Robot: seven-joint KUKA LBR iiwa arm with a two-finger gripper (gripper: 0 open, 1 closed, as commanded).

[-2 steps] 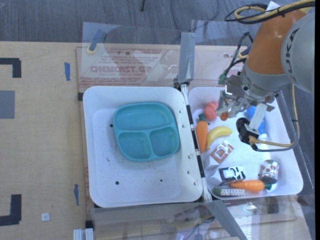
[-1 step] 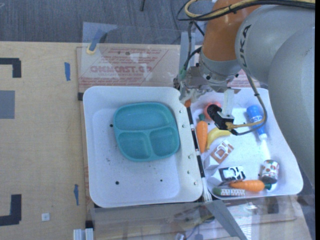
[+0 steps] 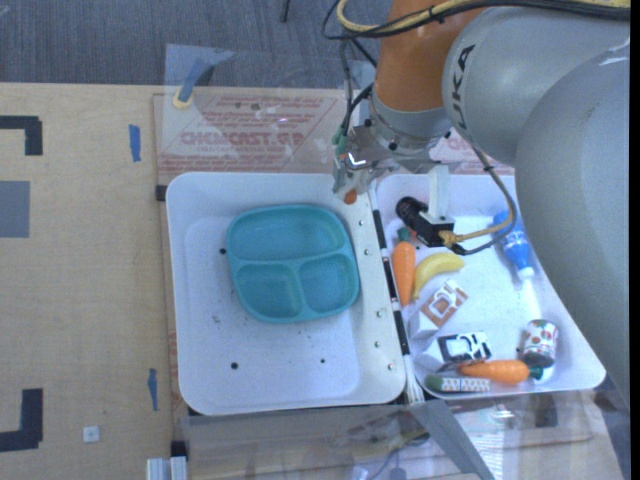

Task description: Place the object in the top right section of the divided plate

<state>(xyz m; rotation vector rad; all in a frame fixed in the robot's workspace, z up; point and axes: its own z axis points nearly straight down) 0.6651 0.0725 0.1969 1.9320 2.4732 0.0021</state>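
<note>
Grey arm [image 3: 540, 98] links with an orange band fill the upper right, nearest the lens. Its gripper [image 3: 350, 173] hangs over the rim between the two white bins; whether anything is pinched there I cannot tell. At about seven o'clock from it, well apart, the teal divided plate [image 3: 292, 263] lies in the left bin [image 3: 200, 358]. At five o'clock, the right bin [image 3: 575, 363] holds a carrot [image 3: 403, 268] and banana [image 3: 437, 266]. Both bins sit on a pale wooden bench [image 3: 80, 298].

You were looking at a robotics lab: a plywood bench [image 3: 80, 298] marked with black squares and blue tape, two white bins [image 3: 200, 368] of toy food, and grey carpet [image 3: 150, 8] beyond.
</note>
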